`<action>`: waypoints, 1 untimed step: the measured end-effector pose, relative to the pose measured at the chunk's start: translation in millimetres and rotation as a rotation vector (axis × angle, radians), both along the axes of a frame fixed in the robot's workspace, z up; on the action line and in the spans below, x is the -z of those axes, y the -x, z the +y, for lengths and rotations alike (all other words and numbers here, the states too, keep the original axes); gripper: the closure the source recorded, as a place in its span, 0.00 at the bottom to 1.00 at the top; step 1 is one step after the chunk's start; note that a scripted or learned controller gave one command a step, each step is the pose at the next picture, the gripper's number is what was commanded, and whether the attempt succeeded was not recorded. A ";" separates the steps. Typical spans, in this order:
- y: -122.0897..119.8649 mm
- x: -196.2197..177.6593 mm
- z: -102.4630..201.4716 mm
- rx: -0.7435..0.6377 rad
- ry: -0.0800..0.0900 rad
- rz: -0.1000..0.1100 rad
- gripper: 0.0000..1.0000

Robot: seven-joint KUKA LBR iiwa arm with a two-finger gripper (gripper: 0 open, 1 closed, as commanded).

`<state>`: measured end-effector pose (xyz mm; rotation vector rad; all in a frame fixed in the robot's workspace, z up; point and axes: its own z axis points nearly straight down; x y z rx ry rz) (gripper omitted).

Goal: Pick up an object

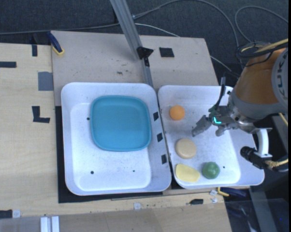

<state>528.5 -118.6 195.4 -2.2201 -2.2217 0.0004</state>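
Objects for picking lie in the right bin [231,175], and we count four of them. We see an orange ball [177,112] near the bin's upper left part, a pale round disc [186,148] below it, a yellow piece [187,173] at the lower left corner, and a green ball [210,170] just beside the yellow piece on its right. The disc and the yellow piece sit close together, though we cannot tell whether they touch.

We see the end effector [210,128] hanging over the middle of the right bin, to the right of the orange ball and above and to the right of the disc. Its two dark fingers are spread apart with nothing between them, so it stands open and holds none of the objects. A small teal light shows at its base. The grey arm [256,88] with its orange band reaches in from the right edge.

In the left bin [75,144] we see a blue plate [120,123] lying flat in the upper middle. Both bins rest side by side on the table [20,129], whose pale wood surface carries a few dark tape marks. A grey metal rail [131,30] runs at a slant from the top down to the gap between the bins, and cables [198,6] trail across the dark floor behind.
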 end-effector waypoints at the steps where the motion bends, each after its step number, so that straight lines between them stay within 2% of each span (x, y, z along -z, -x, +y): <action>1: 0.0 0.0 0.0 0.000 0.000 0.000 0.00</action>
